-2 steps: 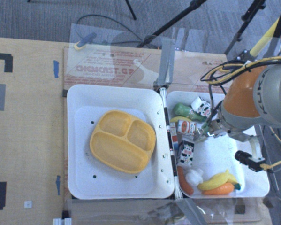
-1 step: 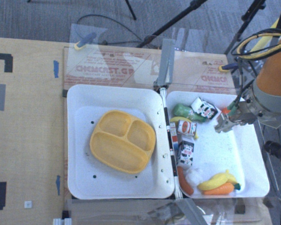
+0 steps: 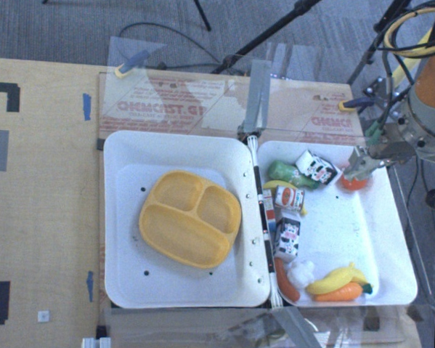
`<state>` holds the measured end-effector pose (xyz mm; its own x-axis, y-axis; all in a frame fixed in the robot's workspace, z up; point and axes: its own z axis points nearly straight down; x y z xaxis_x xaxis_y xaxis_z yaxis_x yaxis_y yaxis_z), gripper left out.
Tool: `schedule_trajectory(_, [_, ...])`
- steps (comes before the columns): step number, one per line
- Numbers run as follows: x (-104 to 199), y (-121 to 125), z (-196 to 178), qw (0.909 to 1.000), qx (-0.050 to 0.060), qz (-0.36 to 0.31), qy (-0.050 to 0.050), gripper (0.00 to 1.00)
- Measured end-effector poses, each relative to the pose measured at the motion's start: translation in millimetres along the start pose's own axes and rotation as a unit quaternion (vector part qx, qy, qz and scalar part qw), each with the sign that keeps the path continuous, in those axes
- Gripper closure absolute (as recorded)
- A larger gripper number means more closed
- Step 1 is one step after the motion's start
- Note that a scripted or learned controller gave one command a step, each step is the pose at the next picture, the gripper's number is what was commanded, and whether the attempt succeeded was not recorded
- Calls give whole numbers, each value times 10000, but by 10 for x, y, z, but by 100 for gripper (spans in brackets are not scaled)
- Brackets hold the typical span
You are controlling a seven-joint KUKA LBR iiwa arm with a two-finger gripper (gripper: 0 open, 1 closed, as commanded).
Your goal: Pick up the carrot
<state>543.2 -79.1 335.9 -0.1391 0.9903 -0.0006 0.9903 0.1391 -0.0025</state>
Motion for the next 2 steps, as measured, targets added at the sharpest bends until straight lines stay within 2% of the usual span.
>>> schedule_trajectory(1, [-1050,650,-134,9974,-4,719,-4,100])
schedule_trajectory(2, [-233,646,518,9983,14,-577,12,100])
